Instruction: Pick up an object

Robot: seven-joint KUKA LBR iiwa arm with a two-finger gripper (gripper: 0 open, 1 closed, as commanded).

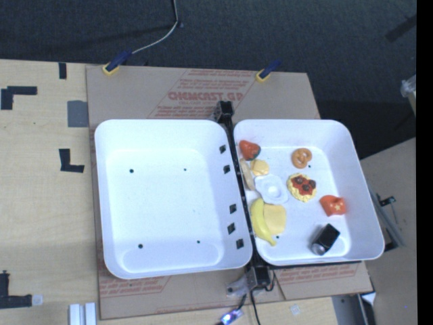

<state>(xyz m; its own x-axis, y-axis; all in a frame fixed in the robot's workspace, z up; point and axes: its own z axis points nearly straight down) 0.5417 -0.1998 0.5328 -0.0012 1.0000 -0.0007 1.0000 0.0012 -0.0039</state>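
The right bin holds several small toy foods. A yellow banana lies near its left wall beside a pale yellow piece. Above them sits a white fried egg and a red piece. A small bagel and a round pizza-like piece lie toward the middle. A red-orange piece and a black block rest near the front right corner.
The left bin stands beside the right one on a cardboard sheet. Black clips line the shared wall. Yellow and blue clamps hold the cardboard's far edge. A cable runs across the dark floor behind.
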